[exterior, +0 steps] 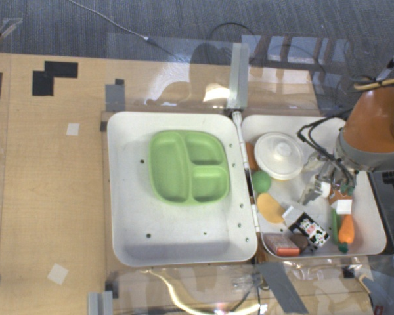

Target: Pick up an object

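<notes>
Carrot point(345, 229) lies in the right bin point(378, 238) near the gripper point(313, 193) — jaws' state: cannot tell

text: none legible | labels: none legible | numbers: none | small printed black-and-white object point(310, 230): print too small to read

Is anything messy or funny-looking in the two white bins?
Nothing looks spilled or broken. The green divided plastic plate sits slightly askew by itself in the left white bin, while the toy carrot, round white lidded container and others crowd the right white bin.
</notes>
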Robot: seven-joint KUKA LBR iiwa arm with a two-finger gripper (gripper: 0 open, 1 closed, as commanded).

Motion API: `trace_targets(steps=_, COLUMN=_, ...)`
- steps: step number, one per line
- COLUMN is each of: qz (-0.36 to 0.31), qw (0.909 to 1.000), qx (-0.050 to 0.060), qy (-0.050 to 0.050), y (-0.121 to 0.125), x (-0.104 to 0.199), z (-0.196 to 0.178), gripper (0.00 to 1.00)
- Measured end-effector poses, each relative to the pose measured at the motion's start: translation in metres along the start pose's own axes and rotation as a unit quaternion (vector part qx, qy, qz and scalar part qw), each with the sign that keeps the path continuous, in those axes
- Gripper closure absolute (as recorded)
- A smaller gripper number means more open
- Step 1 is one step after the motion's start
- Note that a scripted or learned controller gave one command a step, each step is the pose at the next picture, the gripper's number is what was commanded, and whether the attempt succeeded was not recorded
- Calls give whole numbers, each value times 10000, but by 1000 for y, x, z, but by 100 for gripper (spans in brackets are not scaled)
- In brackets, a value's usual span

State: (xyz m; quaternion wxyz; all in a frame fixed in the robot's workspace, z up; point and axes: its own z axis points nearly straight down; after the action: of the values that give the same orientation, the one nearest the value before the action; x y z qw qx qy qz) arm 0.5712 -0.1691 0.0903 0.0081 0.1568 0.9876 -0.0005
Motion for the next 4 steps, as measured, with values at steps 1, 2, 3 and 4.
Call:
trace_targets(steps=1, qz=-749, qw=9972, qx=8, qy=-2, y=-44, x=13, z=0, gripper=0)
trace_targets(steps=2, qz=-481, qw=9988, qx=-1, qy=6, y=-43, x=13, z=0, gripper=0)
trace_targets(steps=3, qz=-684, qw=9977, qx=6, qy=3, y=-37, x=-6, z=0, gripper=0)
trace_targets(steps=4, qz=-280, qw=9996, qx=3, qy=-2, y=-37, x=-1, z=0, gripper=0)
